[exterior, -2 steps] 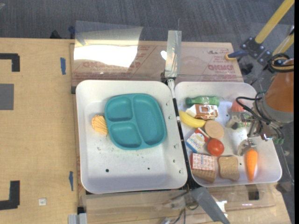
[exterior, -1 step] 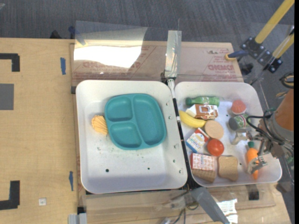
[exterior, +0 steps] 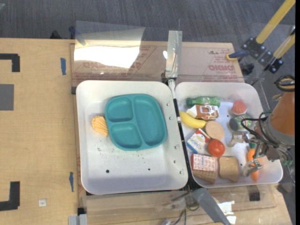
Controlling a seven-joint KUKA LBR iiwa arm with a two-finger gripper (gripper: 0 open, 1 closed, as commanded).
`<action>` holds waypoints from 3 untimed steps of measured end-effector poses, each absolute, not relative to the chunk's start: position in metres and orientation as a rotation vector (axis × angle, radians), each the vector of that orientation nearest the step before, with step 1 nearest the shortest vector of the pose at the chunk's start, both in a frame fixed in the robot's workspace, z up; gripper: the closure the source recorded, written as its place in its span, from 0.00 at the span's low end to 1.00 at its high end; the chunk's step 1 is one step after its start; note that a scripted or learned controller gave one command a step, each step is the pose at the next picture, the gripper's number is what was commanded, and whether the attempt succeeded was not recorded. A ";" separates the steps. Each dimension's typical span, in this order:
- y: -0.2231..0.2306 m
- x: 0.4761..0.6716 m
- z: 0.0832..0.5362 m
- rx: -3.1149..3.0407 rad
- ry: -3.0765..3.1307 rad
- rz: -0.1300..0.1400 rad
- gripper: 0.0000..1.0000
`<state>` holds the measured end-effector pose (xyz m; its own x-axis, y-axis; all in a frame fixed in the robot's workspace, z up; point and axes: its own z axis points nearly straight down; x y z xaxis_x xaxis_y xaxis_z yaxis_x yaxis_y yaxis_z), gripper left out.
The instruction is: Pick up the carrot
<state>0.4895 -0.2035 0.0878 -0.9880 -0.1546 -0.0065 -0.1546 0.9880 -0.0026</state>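
Observation:
The carrot (exterior: 254, 168) is a small orange piece lying near the right bin's front right corner, partly covered by the gripper. My gripper (exterior: 252, 157) reaches in from the right, under the arm's orange band (exterior: 285, 118), and hangs right over the carrot, low in the bin. Dark cables and the gripper body hide the contact point, so I cannot make out a grasp.
The right bin (exterior: 269, 178) is crowded: a banana (exterior: 191, 120), a red tomato (exterior: 216, 147), a bread slice (exterior: 228, 168), a pink box (exterior: 204, 165), a green packet (exterior: 204, 101) and a grey can (exterior: 233, 123). The left bin (exterior: 122, 172) holds a teal divided plate (exterior: 136, 121) and a tan shell-shaped piece (exterior: 99, 124).

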 end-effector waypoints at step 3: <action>-0.203 0.501 0.088 -1.300 2.847 -0.008 1.00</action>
<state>0.5008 -0.2033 0.0883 -0.6548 -0.7557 -0.0092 -0.7556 0.6549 -0.0095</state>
